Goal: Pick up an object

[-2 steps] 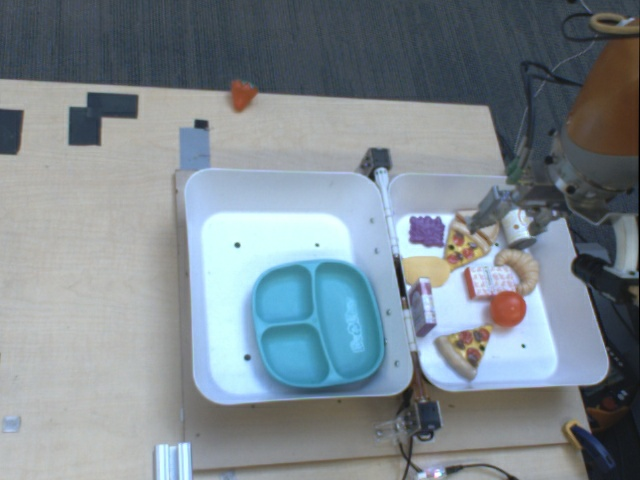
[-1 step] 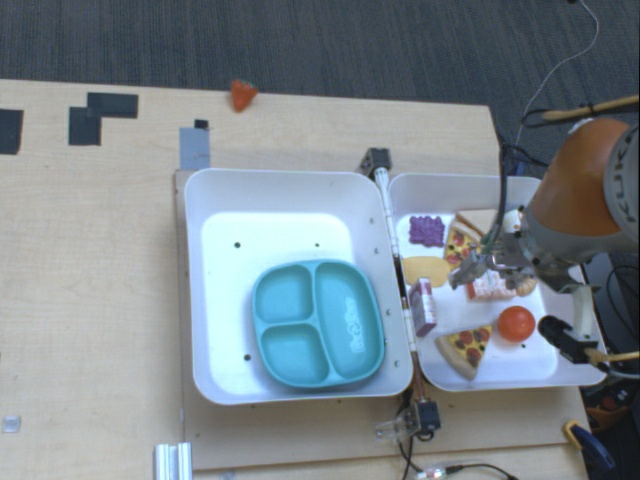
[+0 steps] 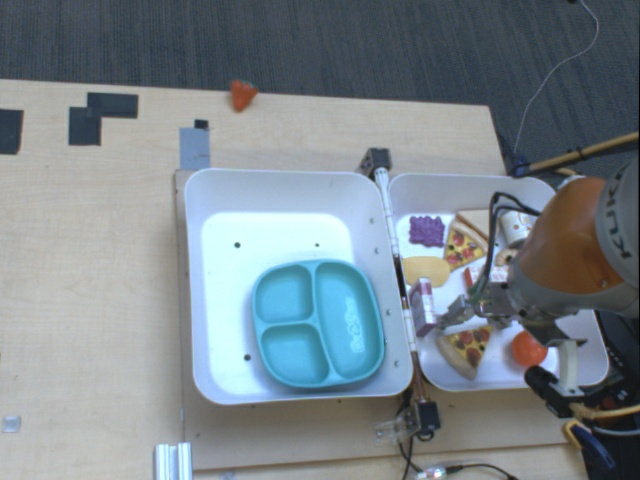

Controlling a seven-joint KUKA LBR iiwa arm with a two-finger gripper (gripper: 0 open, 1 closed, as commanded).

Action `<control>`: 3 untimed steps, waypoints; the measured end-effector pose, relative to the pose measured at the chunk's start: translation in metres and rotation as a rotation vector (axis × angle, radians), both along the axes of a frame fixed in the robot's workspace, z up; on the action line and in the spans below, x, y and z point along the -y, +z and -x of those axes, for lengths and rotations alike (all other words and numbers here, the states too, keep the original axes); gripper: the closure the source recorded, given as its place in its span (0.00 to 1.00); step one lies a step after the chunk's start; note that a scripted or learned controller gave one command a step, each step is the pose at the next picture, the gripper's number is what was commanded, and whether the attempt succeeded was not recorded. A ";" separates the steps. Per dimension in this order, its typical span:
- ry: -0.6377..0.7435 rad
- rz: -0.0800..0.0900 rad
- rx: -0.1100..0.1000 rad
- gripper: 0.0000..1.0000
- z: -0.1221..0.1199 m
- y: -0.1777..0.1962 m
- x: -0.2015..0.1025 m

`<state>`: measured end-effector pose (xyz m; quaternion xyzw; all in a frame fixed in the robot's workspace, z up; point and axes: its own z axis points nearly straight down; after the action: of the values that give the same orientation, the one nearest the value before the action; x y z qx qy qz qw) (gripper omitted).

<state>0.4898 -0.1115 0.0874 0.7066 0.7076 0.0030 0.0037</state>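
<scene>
The pizza slice [image 3: 466, 345] lies at six o'clock in the right bin [image 3: 590, 368], just beneath the gripper [image 3: 452, 313], whose state cannot be told. A straight descent is advised. Purple grapes [image 3: 427, 231] sit at eleven o'clock; a blue divided plate [image 3: 318, 322] occupies the left bin [image 3: 215, 268].
</scene>
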 end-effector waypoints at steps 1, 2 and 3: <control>0.000 0.001 0.007 1.00 -0.003 0.012 0.000; 0.000 0.000 -0.007 1.00 -0.027 0.008 0.056; 0.004 0.000 -0.004 1.00 -0.117 0.026 0.076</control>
<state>0.6069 -0.1878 0.1137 0.7052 0.7090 0.0014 0.0023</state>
